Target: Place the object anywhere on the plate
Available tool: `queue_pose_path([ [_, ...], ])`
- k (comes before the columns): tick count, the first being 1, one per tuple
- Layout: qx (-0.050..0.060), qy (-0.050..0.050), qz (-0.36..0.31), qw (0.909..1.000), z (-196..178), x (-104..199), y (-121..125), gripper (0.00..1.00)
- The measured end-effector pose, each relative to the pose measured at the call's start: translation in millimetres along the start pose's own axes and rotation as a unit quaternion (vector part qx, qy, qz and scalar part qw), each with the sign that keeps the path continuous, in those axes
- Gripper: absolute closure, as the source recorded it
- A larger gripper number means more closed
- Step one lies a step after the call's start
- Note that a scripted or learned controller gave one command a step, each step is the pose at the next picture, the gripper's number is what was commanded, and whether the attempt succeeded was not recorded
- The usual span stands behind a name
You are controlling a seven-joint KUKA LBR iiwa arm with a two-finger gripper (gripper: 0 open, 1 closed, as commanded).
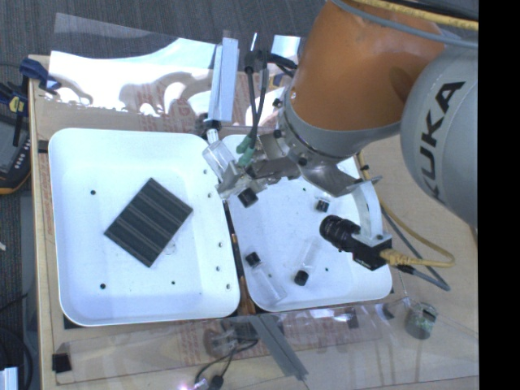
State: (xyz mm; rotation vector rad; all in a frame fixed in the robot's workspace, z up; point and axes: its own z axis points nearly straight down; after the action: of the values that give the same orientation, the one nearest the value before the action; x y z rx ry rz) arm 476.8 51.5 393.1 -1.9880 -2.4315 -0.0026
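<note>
The plate (149, 220) is a dark, ribbed square lying flat and turned diagonally in the middle of the left bin (73, 161). My gripper (236, 173) hangs low over the upper left corner of the right bin (357, 287), close to the wall between the two bins. The orange and grey wrist hides most of it. A small green piece (244, 146) shows right at the gripper, and I cannot tell whether it is held. Several small black cubes lie on the right bin's floor, among them one cube (253, 258) near the left wall and another cube (301, 277) towards the front.
A clear plastic piece (309, 254) lies in the right bin. A black cylinder with a cable (345, 234) hangs off the wrist over that bin. A metal rail (221, 80) stands behind the bins. Bench clutter lies along the front edge (244, 335).
</note>
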Motion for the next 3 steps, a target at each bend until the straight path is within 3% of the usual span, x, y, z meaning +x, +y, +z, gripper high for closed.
queue_pose_path([
  [1,0.004,-0.001,0.059,0.9983,172.7,53.7,22.1,1.00],
  [2,0.002,-0.001,0.258,0.9660,118.6,20.8,42.1,1.00],
  [3,0.002,-0.001,0.205,0.9787,84.7,63.0,137.9,1.00],
])
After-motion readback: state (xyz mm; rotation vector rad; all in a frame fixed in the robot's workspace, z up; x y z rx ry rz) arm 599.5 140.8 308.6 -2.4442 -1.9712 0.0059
